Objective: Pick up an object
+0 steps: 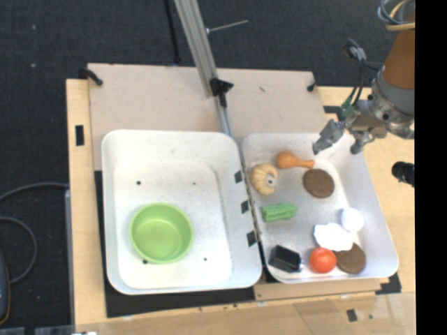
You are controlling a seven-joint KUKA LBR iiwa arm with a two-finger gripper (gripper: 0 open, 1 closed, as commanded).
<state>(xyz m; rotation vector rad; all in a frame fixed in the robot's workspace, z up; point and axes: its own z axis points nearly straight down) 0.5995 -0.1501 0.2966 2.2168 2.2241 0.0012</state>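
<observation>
Right bin [374,208] on the bench [80,187]: an orange gourd-shaped toy [293,161] w/ a thin neck is seen near the top edge; the pincer [343,137] is hung just above-right of it, fingers spread, nothing pinched; arm reaches in from the right. Also counted: 2 brown discs, 1 red ball [322,259], 1 green block [279,213]. Left bin [119,152]: 1 green bowl [161,232].

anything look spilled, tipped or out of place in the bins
Nothing stands out. The green bowl sits upright in the left bin. The right bin holds loose items lying apart or just touching: an orange gourd, a brown disc, a green block, a red ball. None spills over a rim.
</observation>
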